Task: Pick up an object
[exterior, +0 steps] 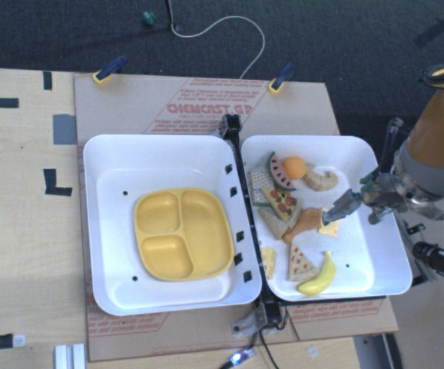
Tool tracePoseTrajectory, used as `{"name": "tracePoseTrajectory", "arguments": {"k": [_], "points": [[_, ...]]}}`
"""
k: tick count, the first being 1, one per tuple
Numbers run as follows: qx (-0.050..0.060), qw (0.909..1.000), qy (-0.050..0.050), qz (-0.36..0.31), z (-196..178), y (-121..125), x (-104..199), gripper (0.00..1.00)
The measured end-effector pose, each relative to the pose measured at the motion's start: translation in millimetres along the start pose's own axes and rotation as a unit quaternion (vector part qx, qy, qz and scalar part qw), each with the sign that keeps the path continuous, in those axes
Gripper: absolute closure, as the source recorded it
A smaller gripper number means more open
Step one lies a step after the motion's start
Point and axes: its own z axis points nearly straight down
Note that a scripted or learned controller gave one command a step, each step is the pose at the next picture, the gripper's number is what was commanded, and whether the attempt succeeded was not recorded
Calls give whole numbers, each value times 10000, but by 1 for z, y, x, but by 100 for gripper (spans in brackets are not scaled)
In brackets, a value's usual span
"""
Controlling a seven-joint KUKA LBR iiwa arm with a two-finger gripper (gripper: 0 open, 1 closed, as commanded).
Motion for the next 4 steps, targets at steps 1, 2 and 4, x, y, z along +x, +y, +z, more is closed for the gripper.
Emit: {"name": "tracePoseTrajectory", "arguments": {"k": [1, 2, 4], "points": [[-51, 10000, -10, -16, -5, 2, 0, 0], [-26, 10000, -9, -7, 53, 4, -9, 0], [-43, 10000, -11, -16, 163, 3, 4, 0]]}}
